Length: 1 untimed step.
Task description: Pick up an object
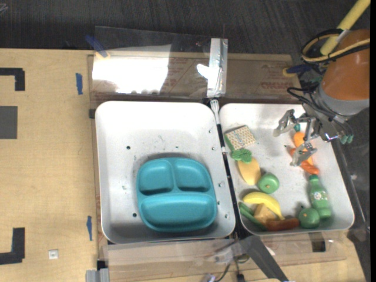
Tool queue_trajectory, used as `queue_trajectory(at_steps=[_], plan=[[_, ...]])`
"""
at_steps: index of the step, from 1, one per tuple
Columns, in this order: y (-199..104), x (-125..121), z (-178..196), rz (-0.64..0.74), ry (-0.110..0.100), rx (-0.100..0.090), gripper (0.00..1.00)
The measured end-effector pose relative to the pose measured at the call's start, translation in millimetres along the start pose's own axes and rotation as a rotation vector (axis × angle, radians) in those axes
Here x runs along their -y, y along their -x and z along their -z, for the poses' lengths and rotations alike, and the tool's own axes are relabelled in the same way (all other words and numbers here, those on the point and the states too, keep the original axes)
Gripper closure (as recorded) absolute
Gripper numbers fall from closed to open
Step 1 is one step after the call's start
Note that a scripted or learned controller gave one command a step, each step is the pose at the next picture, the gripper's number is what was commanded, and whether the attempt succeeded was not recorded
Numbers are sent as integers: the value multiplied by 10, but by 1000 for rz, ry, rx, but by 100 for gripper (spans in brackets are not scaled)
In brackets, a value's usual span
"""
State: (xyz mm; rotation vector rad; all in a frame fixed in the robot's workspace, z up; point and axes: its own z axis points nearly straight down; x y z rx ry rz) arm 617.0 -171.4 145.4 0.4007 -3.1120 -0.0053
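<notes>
The left shallow white bin (111, 122) on the desk (41, 157) holds one teal plastic divided tray (175, 194), lying toward its near side. The right shallow white bin (264, 113) holds the toy food: one checkered cracker-like block (240, 137) at the far left, below it a yellow pear-shaped piece (249, 170), one green apple (269, 183), one yellow banana (262, 202), and a green bottle (318, 192) at the near right. An orange carrot-like piece (307, 162) lies beneath the tool (296, 136), whose metal fingers (285, 123) stand spread wide, gripping nothing.
</notes>
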Motion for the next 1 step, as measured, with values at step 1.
queue_trajectory(at_steps=[1], plan=[[-275, 228, -565, -68, -7, 15, 0]])
